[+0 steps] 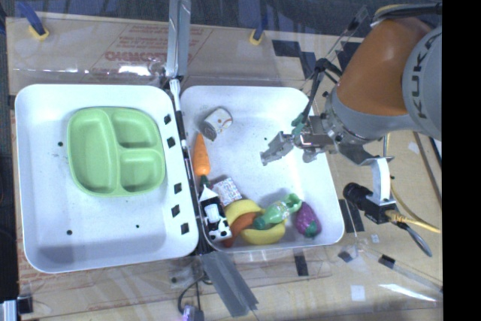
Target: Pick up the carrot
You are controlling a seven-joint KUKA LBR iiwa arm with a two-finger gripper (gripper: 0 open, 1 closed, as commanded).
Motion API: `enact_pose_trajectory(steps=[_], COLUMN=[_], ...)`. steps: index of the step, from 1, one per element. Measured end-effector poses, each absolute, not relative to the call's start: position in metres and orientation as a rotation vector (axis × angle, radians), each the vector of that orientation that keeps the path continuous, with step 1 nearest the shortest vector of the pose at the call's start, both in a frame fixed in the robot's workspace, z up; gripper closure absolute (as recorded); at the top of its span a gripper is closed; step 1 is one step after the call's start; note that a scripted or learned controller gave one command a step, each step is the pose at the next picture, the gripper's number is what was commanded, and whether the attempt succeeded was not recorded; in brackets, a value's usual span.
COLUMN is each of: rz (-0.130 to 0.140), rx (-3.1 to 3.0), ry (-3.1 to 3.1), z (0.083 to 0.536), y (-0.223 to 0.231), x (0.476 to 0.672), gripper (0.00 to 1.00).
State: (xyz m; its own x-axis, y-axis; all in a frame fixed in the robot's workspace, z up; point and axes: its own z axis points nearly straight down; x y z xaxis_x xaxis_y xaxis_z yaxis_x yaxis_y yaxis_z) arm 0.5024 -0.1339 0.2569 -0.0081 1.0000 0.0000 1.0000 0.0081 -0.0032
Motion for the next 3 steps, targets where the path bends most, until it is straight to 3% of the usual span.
enact_pose_trajectory(steps=[1, 2, 3], rz=[0.005, 0.004, 0.002], rx=[-1.935, -1.937, -1.367], ry=[-2.471, -2.47, -2.826], z=[0.19, 0.19, 0.191], y=[-0.044, -0.045, -0.027], x=[0.515, 0.515, 0.478], gripper=[0.0, 0.0, 0.0])
